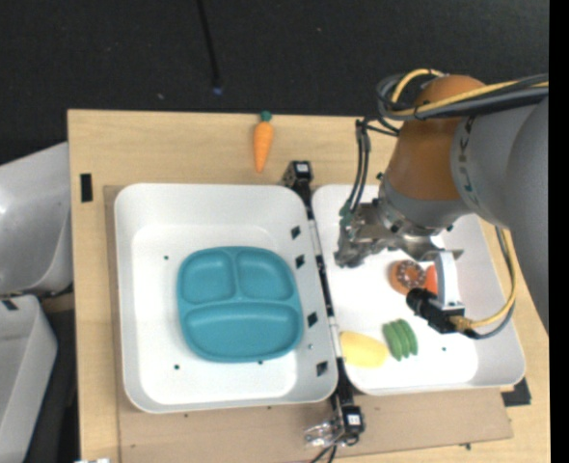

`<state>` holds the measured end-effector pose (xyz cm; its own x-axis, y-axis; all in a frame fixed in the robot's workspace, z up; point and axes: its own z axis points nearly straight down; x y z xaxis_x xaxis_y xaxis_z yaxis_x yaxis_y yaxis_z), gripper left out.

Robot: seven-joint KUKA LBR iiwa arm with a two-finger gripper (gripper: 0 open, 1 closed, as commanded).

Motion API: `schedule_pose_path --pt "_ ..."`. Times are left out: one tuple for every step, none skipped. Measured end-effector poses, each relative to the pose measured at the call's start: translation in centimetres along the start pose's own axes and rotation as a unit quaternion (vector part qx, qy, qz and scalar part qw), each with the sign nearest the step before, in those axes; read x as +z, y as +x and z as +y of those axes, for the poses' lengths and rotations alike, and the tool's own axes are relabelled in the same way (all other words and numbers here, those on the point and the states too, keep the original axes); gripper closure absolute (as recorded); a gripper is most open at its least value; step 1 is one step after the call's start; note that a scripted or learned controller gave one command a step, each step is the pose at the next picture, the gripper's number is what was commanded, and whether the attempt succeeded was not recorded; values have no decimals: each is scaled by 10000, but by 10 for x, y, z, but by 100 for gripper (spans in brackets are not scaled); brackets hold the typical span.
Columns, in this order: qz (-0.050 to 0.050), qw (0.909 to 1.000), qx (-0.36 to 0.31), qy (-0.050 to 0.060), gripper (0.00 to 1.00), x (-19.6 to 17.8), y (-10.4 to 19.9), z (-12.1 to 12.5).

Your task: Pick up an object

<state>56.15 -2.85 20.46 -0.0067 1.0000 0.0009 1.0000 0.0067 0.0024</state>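
The left bin (130,287) holds a teal divided plate (238,303), lying flat near its middle. Beyond the bins, on the bare wooden bench (169,143), a toy carrot (262,142) lies with its green top pointing to the far side. In the right bin (497,355), a yellow lemon-shaped toy (364,349) rests at the near left corner, with a green ridged toy (399,339) just beside it on the right. A small orange-and-red object (410,277) lies farther back in that bin. The arm (458,152) reaches in from the right, and the gripper (360,244) hangs over the far left part of the right bin, to the left of the orange-and-red object and on the far side of the yellow and green toys. Its opening cannot be told from this angle.
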Motion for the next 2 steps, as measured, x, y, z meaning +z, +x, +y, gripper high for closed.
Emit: schedule_pose_path --pt "2 10000 -2 0 100 -2 50 21" --pt "5 10000 -7 -4 100 -20 109 36"
